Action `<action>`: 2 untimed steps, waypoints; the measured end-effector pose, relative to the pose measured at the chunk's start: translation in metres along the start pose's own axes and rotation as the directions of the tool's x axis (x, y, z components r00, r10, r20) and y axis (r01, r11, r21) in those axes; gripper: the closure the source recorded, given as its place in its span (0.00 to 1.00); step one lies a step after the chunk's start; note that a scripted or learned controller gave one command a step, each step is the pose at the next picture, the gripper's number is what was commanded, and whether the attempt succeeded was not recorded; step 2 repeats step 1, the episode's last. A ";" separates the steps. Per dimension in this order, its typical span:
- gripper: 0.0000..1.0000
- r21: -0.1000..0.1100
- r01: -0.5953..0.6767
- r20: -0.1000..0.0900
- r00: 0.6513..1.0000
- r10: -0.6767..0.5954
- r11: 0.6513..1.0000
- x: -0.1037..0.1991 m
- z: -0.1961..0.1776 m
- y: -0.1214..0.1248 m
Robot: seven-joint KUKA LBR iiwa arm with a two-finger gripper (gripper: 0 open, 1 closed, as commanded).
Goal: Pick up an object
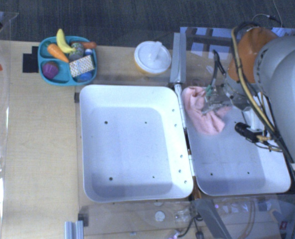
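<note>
- The gripper (211,102) sits low in the right bin (247,176), at its far left corner, with its fingers closed into the folds of the pink cloth (200,114); a bunch of fabric shows between them, so it looks clenched on the cloth
- The cloth lies crumpled against the wall next to the left bin (127,143), most of it still draped on the bin floor
- Risk: only a thin fold seems pinched, so soft fabric may slide free on lifting
- Risk: the trailing part could snag the bin wall, dragging the cloth loose
</note>
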State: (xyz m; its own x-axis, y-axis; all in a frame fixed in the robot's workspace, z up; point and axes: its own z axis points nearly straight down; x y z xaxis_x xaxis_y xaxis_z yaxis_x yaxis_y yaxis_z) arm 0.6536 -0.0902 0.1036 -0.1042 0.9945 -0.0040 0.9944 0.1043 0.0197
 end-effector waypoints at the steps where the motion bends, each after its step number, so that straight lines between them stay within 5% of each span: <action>1: 1.00 0.013 0.173 -0.005 0.985 -0.173 0.985 0.030 -0.101 0.011; 2: 1.00 0.013 0.173 -0.005 0.985 -0.173 0.985 0.030 -0.101 0.011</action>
